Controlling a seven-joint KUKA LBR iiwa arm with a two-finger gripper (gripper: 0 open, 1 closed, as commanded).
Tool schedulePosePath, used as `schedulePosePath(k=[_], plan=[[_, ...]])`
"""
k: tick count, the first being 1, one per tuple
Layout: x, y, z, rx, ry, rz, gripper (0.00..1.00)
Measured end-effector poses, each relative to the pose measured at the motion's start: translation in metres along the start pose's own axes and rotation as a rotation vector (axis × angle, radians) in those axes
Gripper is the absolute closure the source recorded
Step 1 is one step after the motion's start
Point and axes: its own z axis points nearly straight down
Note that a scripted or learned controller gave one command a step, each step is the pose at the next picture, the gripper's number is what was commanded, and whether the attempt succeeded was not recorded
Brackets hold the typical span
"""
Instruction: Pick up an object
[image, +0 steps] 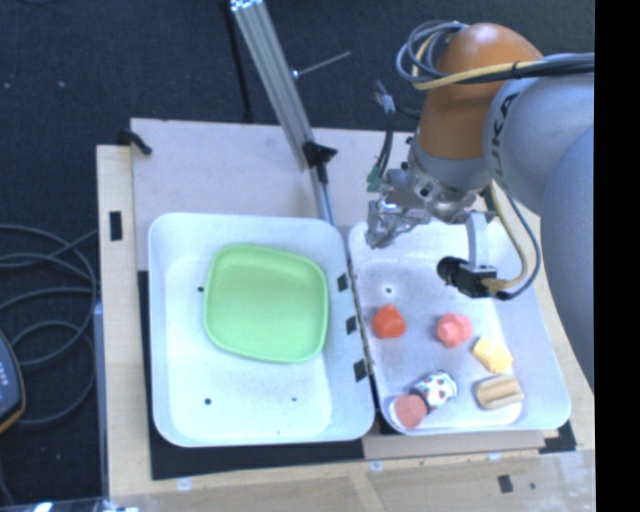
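Note:
My gripper (382, 232) hangs over the far left corner of the right bin (420, 275), with nothing visible between its fingers. Several small items lie nearer the front of that bin: an orange round piece (389, 322), a pink piece (453, 329), a yellow block (492, 353), a tan bread-like piece (497, 391), a red round piece (409, 409) and a small black-and-white object (437, 388). The gripper is well behind all of them, closest to the orange piece.
A green square plate (267, 302) lies in the left bin (180, 380). A slanted metal rod (285, 100) with a black clamp rises behind the bins. A black cable fitting (465, 275) hangs over the right bin's back half.

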Motion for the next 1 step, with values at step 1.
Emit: schedulePosePath(k=[1], plan=[[0.0471, 0.0063, 0.0045, 0.0, 0.0, 0.001, 1.0]])
